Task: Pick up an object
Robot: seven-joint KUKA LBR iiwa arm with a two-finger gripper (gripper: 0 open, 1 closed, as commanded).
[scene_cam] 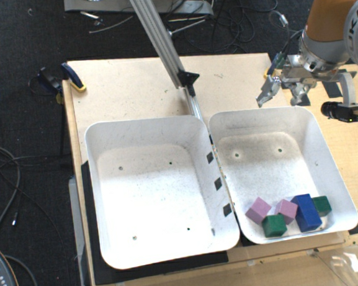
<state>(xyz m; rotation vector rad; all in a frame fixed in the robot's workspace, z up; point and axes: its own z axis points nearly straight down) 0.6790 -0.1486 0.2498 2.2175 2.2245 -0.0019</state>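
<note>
Several small blocks lie clustered at the front of the right bin (pixel 314 127): a pink block (pixel 258 211), a second pink block (pixel 287 209), a blue block (pixel 306 211), a green block (pixel 274 225) and a dark green block (pixel 322 205). My gripper (pixel 282 95) hangs above the bin's far rim, well away from the blocks. Its two fingers stand apart with nothing between them, so it is open.
The left bin (pixel 98 146) sits beside the right one, sharing a middle wall. A slanted metal rail (pixel 160 38) crosses the back of the bench. A clamp with a yellow and blue handle (pixel 72 77) lies at the bench's far left corner.
</note>
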